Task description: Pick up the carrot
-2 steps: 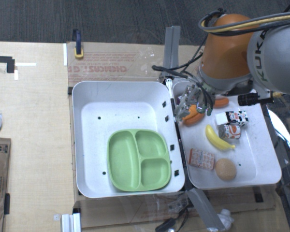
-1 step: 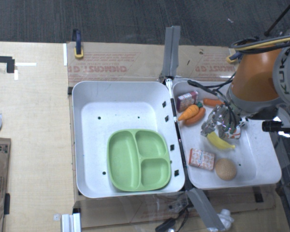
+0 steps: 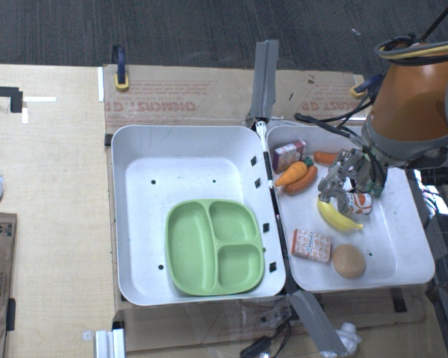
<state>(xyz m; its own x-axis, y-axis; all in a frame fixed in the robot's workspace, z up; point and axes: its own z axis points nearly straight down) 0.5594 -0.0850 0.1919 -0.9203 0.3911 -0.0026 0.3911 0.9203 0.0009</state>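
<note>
Bun (image 3: 349,261) and carton (image 3: 311,245) lie nearest; beyond them, banana (image 3: 339,216) beneath the claw (image 3: 334,191), whose finger state cannot be told. Carrot (image 3: 295,174) lies left of the banana, farther back; approach should clear its neighbouring box (image 3: 287,155).

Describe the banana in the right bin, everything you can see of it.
The banana is yellow, smooth and curved, plastic-looking, like a toy. It lies flat on the floor of the right bin, near the middle, running from upper left to lower right. The gripper hangs just above its upper end; contact cannot be judged. A red-and-white item sits against its upper right side.
</note>
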